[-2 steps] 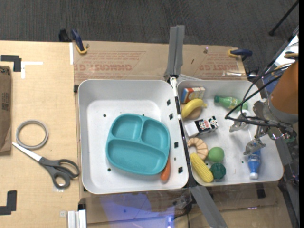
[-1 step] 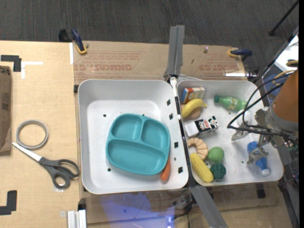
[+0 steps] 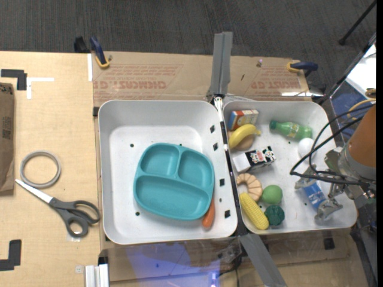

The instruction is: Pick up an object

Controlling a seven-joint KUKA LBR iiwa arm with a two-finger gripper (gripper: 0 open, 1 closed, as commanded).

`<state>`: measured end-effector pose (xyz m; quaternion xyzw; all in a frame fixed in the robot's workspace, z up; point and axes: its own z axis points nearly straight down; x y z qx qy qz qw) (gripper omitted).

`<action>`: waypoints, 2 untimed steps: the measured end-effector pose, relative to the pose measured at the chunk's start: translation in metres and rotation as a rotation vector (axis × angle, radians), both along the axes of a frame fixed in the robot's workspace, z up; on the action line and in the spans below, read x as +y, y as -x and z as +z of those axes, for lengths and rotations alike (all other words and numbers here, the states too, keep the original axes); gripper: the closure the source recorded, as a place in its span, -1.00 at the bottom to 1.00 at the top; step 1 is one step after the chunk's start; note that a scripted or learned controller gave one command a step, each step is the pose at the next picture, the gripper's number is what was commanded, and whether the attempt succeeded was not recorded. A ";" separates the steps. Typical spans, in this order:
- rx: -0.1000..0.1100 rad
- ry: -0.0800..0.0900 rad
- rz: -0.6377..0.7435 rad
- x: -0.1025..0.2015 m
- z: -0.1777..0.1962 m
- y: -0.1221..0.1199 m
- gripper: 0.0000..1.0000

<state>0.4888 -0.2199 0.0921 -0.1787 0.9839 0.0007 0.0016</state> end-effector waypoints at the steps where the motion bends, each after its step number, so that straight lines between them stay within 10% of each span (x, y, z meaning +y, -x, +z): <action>1: -0.003 0.001 0.005 0.002 0.009 -0.002 1.00; 2: -0.003 0.001 0.005 0.002 0.010 -0.002 -1.00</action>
